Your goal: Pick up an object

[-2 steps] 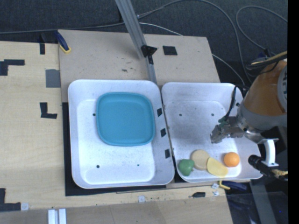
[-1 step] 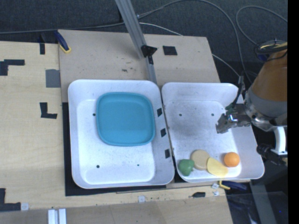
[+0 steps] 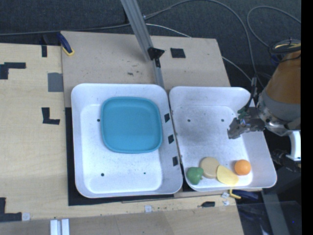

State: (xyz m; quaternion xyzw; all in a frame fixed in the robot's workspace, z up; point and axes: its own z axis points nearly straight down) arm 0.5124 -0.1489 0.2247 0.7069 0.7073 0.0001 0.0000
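Camera view, from above at a slant.

Item: tool (image 3: 235, 130), dark, at the 3 o'clock edge of the right bin (image 3: 195, 99), over the bin's bare floor; whether it is apart or together cannot be told. Nothing is seen between it. Grey arm with orange band (image 3: 288, 82) enters at 3 o'clock.

Item: four small objects, clustered at the right bin's 5 o'clock corner, well apart from the tool. Green piece (image 3: 194, 174) at the 9 o'clock end; beige round piece (image 3: 210, 167) touching it; yellow piece (image 3: 227, 175) overlapping the beige one; orange ball (image 3: 242, 167) at the 3 o'clock end, just beside the yellow.

Item: left bin (image 3: 88, 180), holding a blue square plate (image 3: 131, 124) lying flat, toward 12 o'clock of centre.

Item: grey metal pole (image 3: 139, 26), slanting from 12 o'clock down to the gap between the bins.

Item: surface (image 3: 29, 131), pale wood with black tape marks; dark carpet (image 3: 58, 6) beyond at 12 o'clock, with cables (image 3: 234, 13) running toward 2 o'clock.
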